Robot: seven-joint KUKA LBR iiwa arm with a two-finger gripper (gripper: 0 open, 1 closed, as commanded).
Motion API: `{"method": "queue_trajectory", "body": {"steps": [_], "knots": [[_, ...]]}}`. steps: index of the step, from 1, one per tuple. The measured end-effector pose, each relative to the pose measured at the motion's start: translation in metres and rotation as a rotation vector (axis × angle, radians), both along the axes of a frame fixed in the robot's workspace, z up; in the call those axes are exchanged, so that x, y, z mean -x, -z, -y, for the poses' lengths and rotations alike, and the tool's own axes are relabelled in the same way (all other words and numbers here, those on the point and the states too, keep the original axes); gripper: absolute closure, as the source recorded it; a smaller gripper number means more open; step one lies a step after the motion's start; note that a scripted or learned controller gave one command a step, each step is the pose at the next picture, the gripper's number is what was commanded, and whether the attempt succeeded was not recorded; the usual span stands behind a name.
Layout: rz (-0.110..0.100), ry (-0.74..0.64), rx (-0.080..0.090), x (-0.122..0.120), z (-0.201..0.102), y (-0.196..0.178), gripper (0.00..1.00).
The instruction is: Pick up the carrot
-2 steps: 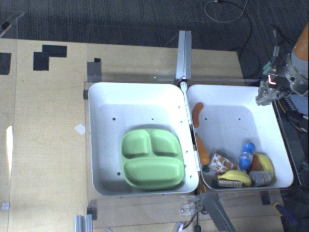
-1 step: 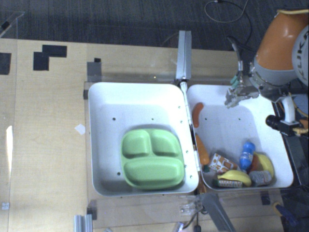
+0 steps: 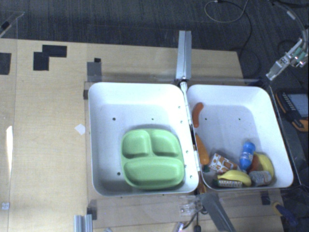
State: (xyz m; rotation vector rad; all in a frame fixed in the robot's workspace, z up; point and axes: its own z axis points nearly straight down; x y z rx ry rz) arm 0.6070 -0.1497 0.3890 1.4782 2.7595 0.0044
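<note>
Carrot (image 3: 202, 152) untouched, lying along the right bin's (image 3: 227, 96) left wall beside the sausage (image 3: 197, 114). My gripper (image 3: 286, 62) hangs past the table's far right corner; probably empty, opening unclear. Whole pick remains.

tray (image 3: 152, 159) in left bin (image 3: 104, 100), carrot (image 3: 202, 150) against right bin's (image 3: 256, 98) left wall

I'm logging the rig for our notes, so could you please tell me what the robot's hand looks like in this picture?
At the frame's upper right, the hand looks pale grey-white and angular, metallic, with small greenish marks near its upper part. It is small and blurred, so finer detail cannot be told.
</note>
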Motion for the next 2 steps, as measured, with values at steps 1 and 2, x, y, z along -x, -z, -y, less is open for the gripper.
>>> {"method": "queue_trajectory", "body": {"steps": [1, 2], "knots": [[-0.004, -0.072, -0.002, -0.016, -0.057, 0.100, 1.00], [-0.004, -0.359, -0.001, -0.003, -0.161, 0.133, 1.00]]}}
